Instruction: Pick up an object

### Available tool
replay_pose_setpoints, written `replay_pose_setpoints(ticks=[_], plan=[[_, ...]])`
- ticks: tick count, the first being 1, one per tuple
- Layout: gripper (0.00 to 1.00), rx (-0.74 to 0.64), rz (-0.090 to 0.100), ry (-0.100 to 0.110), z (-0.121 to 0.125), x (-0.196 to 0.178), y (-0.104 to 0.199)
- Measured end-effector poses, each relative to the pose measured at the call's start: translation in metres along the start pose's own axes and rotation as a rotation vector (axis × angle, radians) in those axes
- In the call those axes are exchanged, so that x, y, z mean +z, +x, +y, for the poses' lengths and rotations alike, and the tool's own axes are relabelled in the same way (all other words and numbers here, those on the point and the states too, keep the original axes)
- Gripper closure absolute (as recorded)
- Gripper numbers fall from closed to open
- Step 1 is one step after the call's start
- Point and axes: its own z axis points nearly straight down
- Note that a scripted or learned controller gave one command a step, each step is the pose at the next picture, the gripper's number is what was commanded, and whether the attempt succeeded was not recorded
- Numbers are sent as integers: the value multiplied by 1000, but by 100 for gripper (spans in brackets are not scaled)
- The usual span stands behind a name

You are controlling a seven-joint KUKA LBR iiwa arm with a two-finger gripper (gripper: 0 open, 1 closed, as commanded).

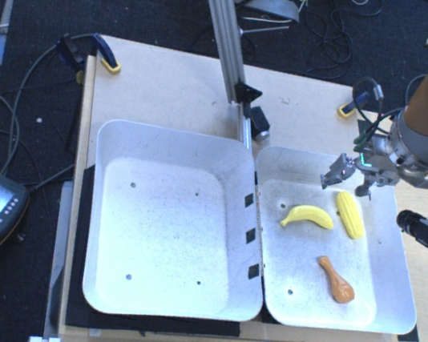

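Note:
In the right bin lie three objects: a yellow banana near the middle, a yellow corn cob just right of it, and an orange-brown drumstick-shaped piece nearer the front. My gripper hangs above the bin's back part, just behind the corn cob and up-right of the banana. Its two dark fingers are spread apart with nothing between them.
The left bin lies beside the right one, with a row of black clips along the shared edge. A slanted metal pole rises from the back of the bench. Yellow clamps hold the bench's back corners.

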Motion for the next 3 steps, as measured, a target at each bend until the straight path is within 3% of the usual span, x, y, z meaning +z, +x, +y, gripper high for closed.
replay_pose_setpoints(ticks=[1, 3], plan=[[0, 0, 0, 0, 0, 0, 0], [0, 1, 1, 4, 0, 89, -4]])
